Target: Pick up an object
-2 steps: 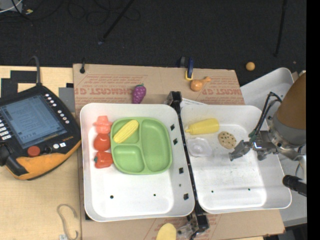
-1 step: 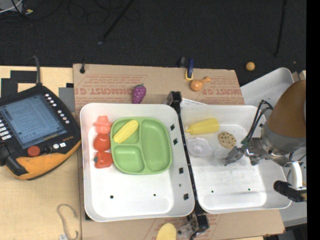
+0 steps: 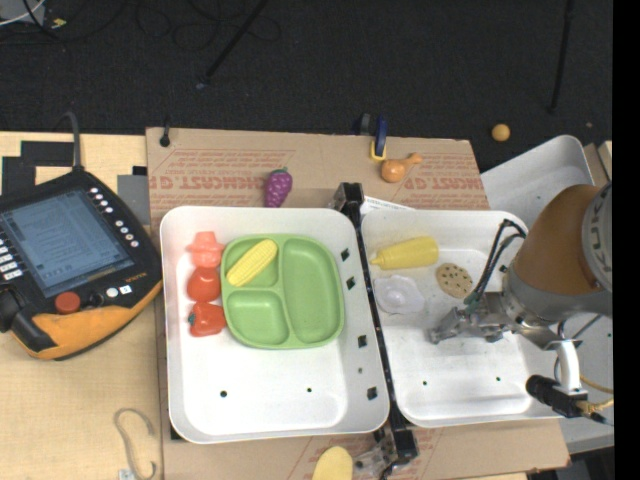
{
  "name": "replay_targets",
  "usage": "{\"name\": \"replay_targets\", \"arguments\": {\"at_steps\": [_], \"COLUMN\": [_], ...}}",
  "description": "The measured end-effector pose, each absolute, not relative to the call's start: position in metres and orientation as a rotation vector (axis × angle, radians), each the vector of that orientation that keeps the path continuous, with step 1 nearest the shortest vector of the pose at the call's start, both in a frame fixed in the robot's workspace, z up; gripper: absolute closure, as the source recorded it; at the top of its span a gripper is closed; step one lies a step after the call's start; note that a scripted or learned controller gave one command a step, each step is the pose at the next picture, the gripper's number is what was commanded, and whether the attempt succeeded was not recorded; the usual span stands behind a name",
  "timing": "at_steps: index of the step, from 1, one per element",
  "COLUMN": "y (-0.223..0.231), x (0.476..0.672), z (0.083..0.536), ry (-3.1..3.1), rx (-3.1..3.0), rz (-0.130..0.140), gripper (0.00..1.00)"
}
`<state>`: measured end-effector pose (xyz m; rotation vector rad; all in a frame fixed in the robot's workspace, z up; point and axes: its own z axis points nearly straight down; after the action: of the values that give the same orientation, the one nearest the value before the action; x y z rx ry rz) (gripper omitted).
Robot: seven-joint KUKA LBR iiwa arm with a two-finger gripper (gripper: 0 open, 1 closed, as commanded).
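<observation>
Grey arm's jaws (image 3: 462, 326) low over the right shallow white bin (image 3: 440, 393), can't tell how far apart or holding anything — nearest targets: round speckled cookie (image 3: 454, 279), yellow banana-shaped toy (image 3: 405, 254) just beyond — centre over one before closing.

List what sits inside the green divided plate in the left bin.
The green divided plate holds a yellow corn cob in its upper-left compartment. The other two compartments show bare green. Whatever lies under the corn is covered.
</observation>
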<state>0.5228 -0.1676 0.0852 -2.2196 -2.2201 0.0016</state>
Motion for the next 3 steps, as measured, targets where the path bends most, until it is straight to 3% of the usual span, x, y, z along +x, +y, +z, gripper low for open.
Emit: {"name": "replay_targets", "arguments": {"at_steps": [1,3], "y": [-0.169,-0.177], "x": [0.523,0.534], "z": [0.098,0.197], "ry": [-2.214,-2.222], "rx": [-2.225,-2.225], "rz": [0.000,-0.002], "gripper": [1.00,1.00]}}
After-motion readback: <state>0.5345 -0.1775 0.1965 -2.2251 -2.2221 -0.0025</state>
